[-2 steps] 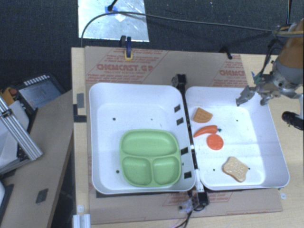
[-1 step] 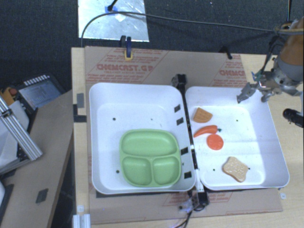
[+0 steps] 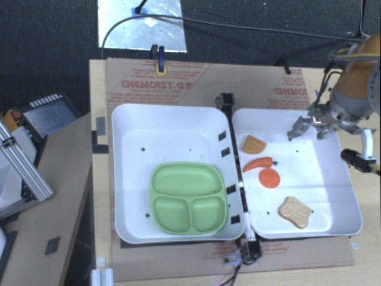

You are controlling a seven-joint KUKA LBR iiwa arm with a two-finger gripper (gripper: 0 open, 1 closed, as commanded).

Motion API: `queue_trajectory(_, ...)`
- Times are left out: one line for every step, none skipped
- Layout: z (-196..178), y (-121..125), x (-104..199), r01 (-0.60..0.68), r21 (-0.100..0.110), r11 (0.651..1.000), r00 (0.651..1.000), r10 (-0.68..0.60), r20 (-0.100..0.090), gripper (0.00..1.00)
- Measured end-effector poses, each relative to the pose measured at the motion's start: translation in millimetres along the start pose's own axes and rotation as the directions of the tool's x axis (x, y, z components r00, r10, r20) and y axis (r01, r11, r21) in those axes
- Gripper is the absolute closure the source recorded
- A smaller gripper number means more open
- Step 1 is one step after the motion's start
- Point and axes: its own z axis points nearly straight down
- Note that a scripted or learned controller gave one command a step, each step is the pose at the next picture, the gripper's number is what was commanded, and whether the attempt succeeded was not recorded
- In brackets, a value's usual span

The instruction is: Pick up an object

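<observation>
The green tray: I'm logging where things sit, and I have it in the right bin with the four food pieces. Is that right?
Not quite. The camera view shows the green tray in the left bin. The four food pieces lie in the right bin, apart from the tray.

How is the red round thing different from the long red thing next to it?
The slice is a flat round disc; the pepper is long, thin and pointed. The slice lies below the pepper in the picture, nearer the bread; the pepper lies nearer the cracker. Both are reddish toy foods in the right bin.
</observation>
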Motion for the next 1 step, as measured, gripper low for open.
queue_trajectory(45.3,0.5,0.6,0.003,-0.001,1.000,1.000,-0.003,0.000,0.00)
